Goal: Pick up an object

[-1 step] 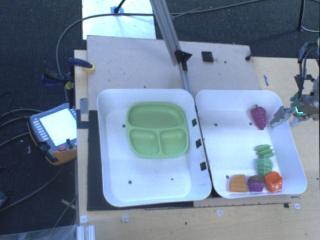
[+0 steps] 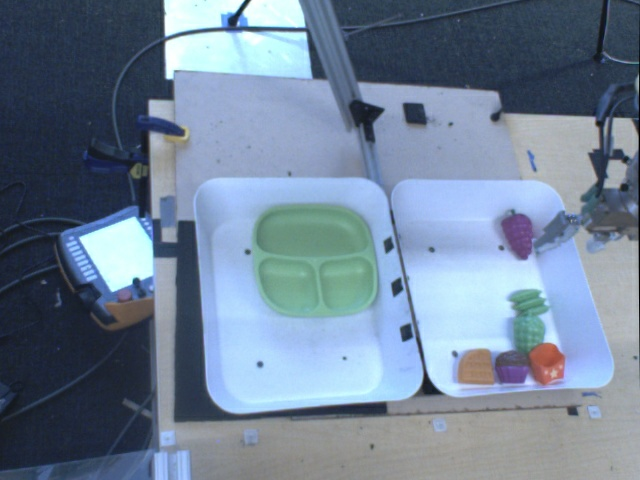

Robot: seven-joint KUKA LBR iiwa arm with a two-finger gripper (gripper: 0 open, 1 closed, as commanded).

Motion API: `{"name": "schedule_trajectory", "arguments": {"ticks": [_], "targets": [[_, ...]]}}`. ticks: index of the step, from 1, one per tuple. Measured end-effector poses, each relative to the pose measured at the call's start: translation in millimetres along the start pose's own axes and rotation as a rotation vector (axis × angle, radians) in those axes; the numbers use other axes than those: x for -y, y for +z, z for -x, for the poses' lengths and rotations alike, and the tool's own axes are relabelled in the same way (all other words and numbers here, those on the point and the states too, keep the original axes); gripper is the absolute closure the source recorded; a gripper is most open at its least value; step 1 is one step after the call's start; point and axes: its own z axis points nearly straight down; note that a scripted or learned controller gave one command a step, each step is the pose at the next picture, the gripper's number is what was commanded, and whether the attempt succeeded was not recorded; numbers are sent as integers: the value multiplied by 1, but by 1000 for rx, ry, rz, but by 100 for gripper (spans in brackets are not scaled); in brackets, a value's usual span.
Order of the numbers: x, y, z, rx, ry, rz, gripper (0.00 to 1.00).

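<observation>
The right bin (image 2: 470, 268) holds several toy foods. A purple grape bunch (image 2: 517, 234) lies near its far right side. A green ridged piece (image 2: 528, 313) sits lower down. Along the near edge stand an orange piece (image 2: 476, 366), a small purple piece (image 2: 512, 367) and a red-orange piece (image 2: 546, 362). My gripper (image 2: 560, 230) hangs over the right bin's right rim, just right of the grape bunch and apart from it, with nothing seen in its grasp.
The left bin (image 2: 230, 368) bears a green divided plate (image 2: 316, 258). A slanted metal pole (image 2: 335, 48) crosses the board behind the bins. A teach pendant (image 2: 105, 263) lies off the bench at the left, and clamps (image 2: 150, 133) grip the board's left edge.
</observation>
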Motion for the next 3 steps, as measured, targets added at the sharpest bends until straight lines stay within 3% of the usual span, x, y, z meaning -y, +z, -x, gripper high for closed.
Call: {"name": "schedule_trajectory", "arguments": {"ticks": [2, 3], "targets": [[-8, 104, 11, -1, 3, -3, 0], [-14, 154, 2, -2, 0, -3, 0]]}}
